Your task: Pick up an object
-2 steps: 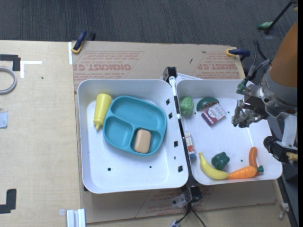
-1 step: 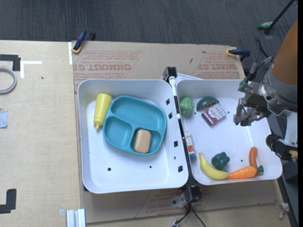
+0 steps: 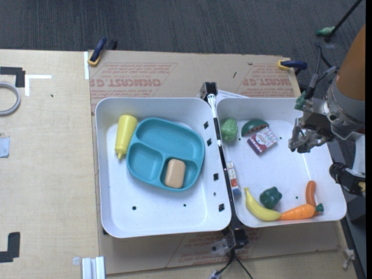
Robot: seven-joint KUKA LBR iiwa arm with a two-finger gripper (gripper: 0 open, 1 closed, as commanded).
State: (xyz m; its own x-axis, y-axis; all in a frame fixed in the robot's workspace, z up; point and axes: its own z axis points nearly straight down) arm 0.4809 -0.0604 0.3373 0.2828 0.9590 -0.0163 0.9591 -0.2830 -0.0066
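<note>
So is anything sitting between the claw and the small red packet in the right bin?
Nothing visible. The claw hovers right of the red packet, with bare white bin floor between them.

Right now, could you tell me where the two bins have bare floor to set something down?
Left bin: a wide bare strip runs along the near wall, below the blue tray. Right bin: the middle is bare, between the pink packet above and the banana below. Crowded spots: the near right corner, with banana, green pepper and carrot, and the far left corner around the green ball.
</note>
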